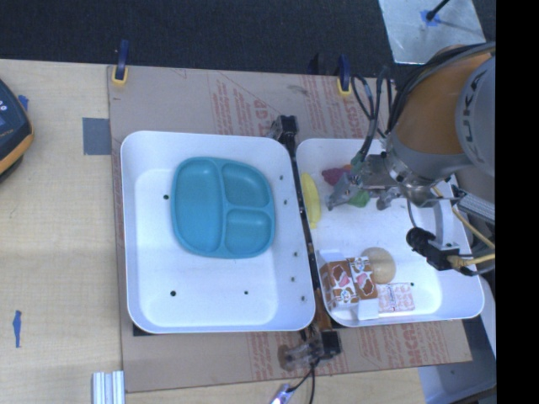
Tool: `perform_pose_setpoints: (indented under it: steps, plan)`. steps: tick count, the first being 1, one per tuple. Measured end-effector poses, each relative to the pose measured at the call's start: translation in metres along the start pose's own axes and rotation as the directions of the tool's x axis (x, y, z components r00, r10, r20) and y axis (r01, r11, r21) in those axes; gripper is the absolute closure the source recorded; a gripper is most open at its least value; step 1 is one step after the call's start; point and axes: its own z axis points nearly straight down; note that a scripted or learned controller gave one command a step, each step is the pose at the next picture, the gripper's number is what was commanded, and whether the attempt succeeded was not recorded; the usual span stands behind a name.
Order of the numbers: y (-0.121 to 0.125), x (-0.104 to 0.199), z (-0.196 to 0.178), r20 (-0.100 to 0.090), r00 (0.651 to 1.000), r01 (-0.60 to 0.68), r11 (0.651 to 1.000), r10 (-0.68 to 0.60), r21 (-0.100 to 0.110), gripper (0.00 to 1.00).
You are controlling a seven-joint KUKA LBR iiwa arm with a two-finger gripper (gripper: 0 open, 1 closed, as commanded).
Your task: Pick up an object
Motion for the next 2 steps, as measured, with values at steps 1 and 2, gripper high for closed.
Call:
perform_pose_setpoints:
  steps: [1, 2]
  plan:
    - [0.068, -0.031, 0.1, 0.003, 1.0, 0.001, 1.0, -0.001, -0.001, 0.0]
    - [0.093, -0.032, 0.099, 0.0, 1.0, 0.003, 1.0, -0.003, 0.0, 0.0]
